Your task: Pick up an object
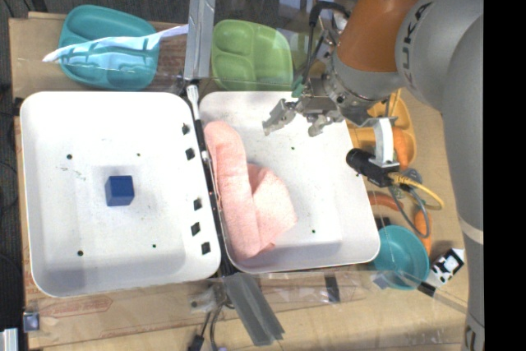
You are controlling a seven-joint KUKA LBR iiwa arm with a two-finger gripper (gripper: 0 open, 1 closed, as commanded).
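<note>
The camera view shows the claw (297, 119) over the far part of the right bin (355, 218), with its two fingers spread apart and nothing between them. A soft pink cloth (246, 189) lies in that same bin, just below and a bit left of the claw, not touching it. A small blue block (120, 190) sits in the left bin (49, 259), far off to the claw's left.

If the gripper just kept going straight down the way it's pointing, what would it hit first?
Probably the bare floor of the right bin. The gripper hangs over its upper part, apart from the pink cloth to the left. Depth is hard to judge from this slant.
</note>
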